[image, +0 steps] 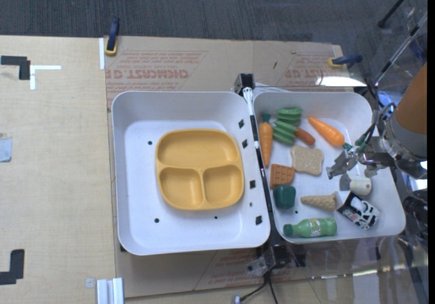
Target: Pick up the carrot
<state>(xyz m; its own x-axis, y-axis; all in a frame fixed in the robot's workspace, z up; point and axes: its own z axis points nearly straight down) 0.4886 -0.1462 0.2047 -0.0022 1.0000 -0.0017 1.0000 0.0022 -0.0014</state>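
Left bin (129,180) holds a yellow divided plate (200,168), nothing on it. Right bin (319,88) is the cluttered one. Landmark: slice of bread (307,160) mid-bin. Left of bread, along the wall: one carrot (265,142), upright in view. Above bread: green ridged vegetable (288,124) and a small orange-red piece (305,137). Up-right of bread: second carrot (326,130), lying diagonally, clear on most sides. Below bread: waffle (281,175), green pepper (284,195), cone (319,201), green bottle (310,228). Right of bread: gripper (343,163), low over the bin, nothing between the fingers; they look parted. Best bet: go for the diagonal carrot, close across its width, avoid the wall-side one.
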